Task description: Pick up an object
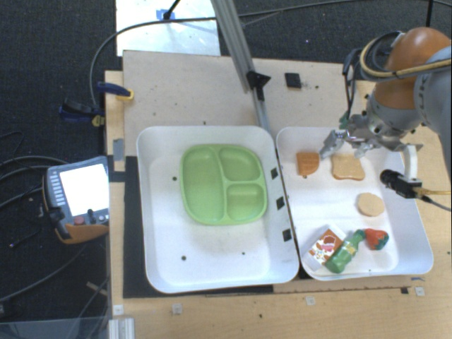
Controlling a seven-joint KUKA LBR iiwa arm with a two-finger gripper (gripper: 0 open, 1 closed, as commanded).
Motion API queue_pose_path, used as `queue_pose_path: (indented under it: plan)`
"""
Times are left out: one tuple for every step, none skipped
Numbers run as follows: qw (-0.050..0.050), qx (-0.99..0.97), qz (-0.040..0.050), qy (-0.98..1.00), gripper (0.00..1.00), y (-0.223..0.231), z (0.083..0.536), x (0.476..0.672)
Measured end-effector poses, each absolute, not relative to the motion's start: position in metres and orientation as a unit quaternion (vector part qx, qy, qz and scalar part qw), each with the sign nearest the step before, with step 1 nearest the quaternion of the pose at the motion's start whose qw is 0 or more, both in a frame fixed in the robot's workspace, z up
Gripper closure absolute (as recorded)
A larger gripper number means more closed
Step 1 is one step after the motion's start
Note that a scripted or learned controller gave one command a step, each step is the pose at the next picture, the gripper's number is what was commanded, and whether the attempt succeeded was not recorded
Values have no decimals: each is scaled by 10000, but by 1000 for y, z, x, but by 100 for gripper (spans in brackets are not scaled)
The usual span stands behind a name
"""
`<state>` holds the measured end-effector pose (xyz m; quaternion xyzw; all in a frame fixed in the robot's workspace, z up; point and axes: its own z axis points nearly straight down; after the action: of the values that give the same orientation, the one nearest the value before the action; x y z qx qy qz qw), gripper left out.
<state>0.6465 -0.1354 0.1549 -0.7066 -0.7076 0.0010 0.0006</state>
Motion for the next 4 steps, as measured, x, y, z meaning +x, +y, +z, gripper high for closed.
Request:
queue_pose_path:
  plan:
    - [5,-7069,9,-7073,0,-139,113,647]
    - [-26,-7066,-13,-7076,100,-139,127,649]
    - [-30,-7056,-22,-7086,100,-139,171,650]
    - [-36,-7071,-23,-7071,100,-144,227,643]
